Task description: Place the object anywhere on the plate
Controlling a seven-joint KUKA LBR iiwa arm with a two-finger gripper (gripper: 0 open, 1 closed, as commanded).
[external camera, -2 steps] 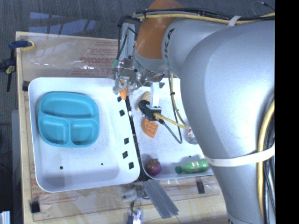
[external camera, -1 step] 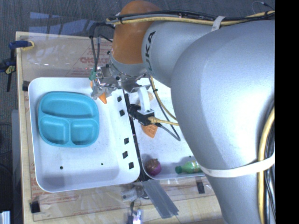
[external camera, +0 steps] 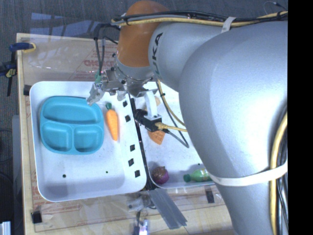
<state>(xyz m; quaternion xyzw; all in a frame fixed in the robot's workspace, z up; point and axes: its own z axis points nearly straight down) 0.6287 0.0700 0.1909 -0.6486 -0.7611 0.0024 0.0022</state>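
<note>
A blue three-compartment plate [external camera: 71,125] lies in the left part of the left white bin [external camera: 83,185]. An orange carrot [external camera: 112,124] with a green top lies on the bin floor just off the plate's right edge, pointing toward the front. My gripper [external camera: 98,95] hangs over the plate's back right corner, just behind and left of the carrot's green end. Nothing shows in it. The grey arm with its orange band [external camera: 139,38] covers most of the right side.
In the right bin [external camera: 181,182] lie an orange wedge [external camera: 156,137], a dark red round object [external camera: 160,174] and a green object [external camera: 198,176], partly under the arm. The ridge between the bins [external camera: 139,151] runs just right of the carrot.
</note>
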